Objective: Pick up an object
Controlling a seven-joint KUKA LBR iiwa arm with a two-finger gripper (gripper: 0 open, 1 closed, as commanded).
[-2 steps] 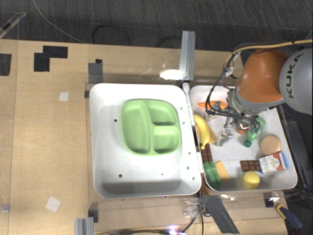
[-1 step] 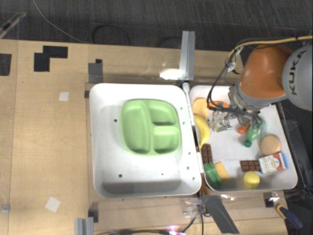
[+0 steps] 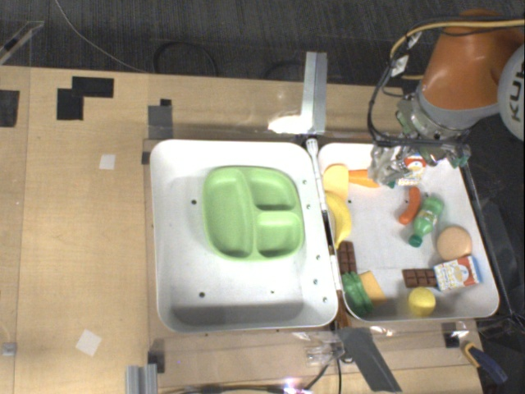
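Note:
My gripper (image 3: 395, 169) hangs over the back of the right bin (image 3: 484, 302), below the arm's orange band (image 3: 463, 64). Just left of it lies an orange carrot-like piece (image 3: 362, 178). A small item with a red label (image 3: 413, 164) sits right beside the gripper; I cannot tell if it is held. In front of the gripper lie a red sausage (image 3: 408, 206) and a green bottle (image 3: 426, 220). A banana (image 3: 337, 206) lies along the bin's left wall.
The right bin also holds a brown roll (image 3: 454, 241), a milk carton (image 3: 457, 273), two chocolate bars (image 3: 419, 278) (image 3: 347, 257), a lemon (image 3: 422, 301), a green item (image 3: 356, 292) and an orange block (image 3: 374, 284). The left bin (image 3: 176, 286) holds a green divided plate (image 3: 251, 212).

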